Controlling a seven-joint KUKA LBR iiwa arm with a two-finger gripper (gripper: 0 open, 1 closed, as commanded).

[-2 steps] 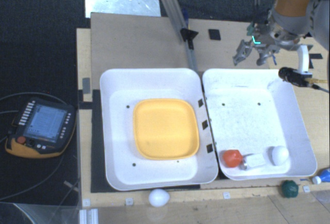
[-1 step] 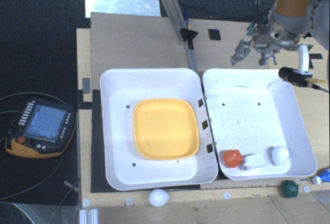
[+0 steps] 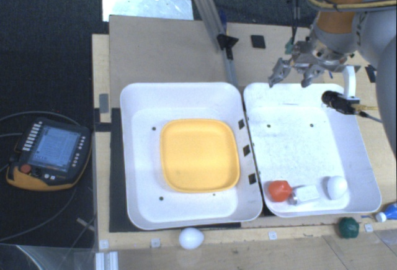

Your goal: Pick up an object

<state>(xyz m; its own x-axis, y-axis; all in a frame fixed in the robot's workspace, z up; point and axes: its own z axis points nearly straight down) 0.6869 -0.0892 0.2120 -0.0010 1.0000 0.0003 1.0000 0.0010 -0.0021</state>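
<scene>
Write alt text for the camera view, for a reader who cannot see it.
A grey arm's open tool hovers over the far edge of the right bin, holding nothing. An orange object and a white ball lie at that bin's near edge. The left bin holds a yellow plate.

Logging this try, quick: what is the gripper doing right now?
Gripper: open, holding nothing, above the far edge of the right bin.

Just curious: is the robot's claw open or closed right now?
Open: the gripper hangs with its two fingers spread, nothing between them.
</scene>
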